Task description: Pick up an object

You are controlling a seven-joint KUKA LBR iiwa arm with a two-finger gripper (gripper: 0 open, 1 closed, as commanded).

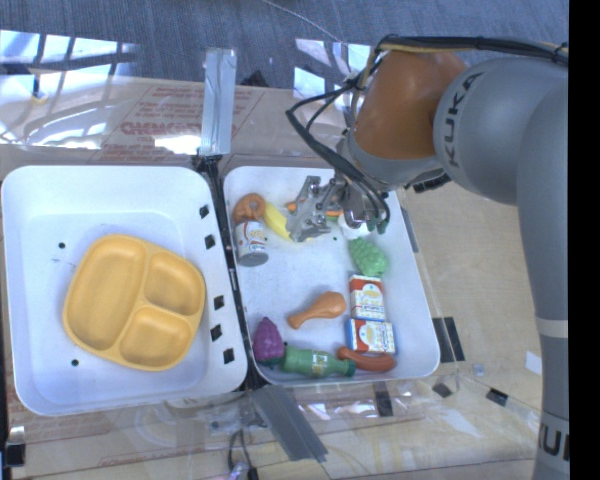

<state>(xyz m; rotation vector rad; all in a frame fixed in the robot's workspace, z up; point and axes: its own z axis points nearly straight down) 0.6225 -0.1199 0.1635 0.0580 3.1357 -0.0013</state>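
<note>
Gripper low in right bin, upper centre of frame.
Finger state unclear, nothing visibly held; yellow banana just left of it; chicken drumstick lower centre; yellow divided plate in left bin.

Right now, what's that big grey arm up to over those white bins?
The arm's hand is down near the back of the right bin, among toy foods: a small can, a chicken drumstick and two little cartons. It's meant to pick something up. The left bin holds a yellow divided tray.
</note>
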